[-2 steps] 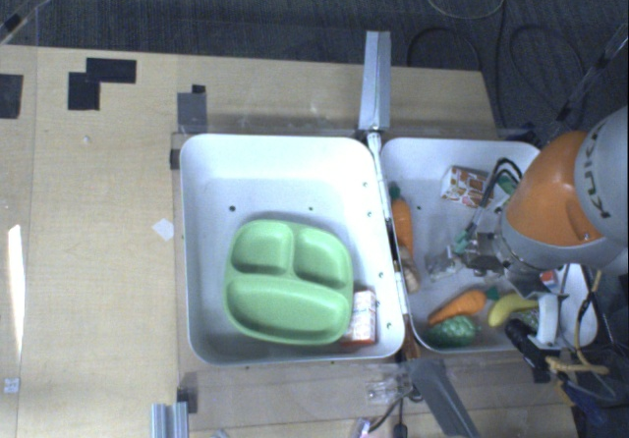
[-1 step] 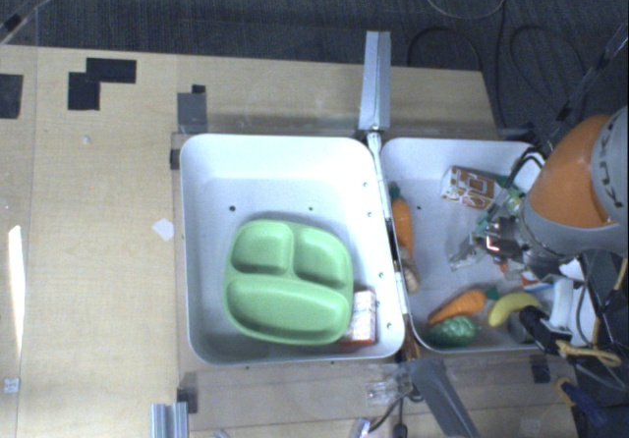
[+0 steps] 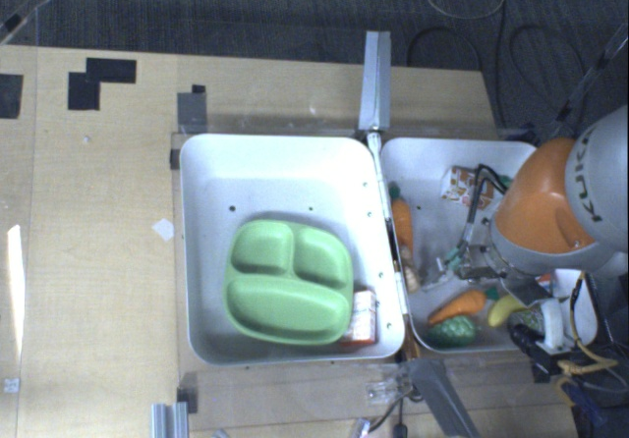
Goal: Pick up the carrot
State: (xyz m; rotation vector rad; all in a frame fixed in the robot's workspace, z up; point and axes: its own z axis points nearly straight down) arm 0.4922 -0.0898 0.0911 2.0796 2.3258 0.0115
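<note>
The carrot [image 3: 458, 307] is an orange tapered piece lying near the front of the right bin [image 3: 432, 159], its thin end pointing left. My gripper [image 3: 470, 262] hangs just above and behind it, below the arm's orange band [image 3: 546, 206]. The gripper's dark parts blur together, and nothing shows clearly in its grasp. The carrot lies on the bin floor, apart from the gripper.
A green knobbly item [image 3: 453, 331] and a yellow banana [image 3: 506, 309] lie against the carrot. An orange elongated item [image 3: 401, 222] rests along the right bin's left wall and a small carton [image 3: 458, 184] at its back. The left bin [image 3: 206, 230] holds a green divided plate [image 3: 290, 281] and a small box [image 3: 364, 316].
</note>
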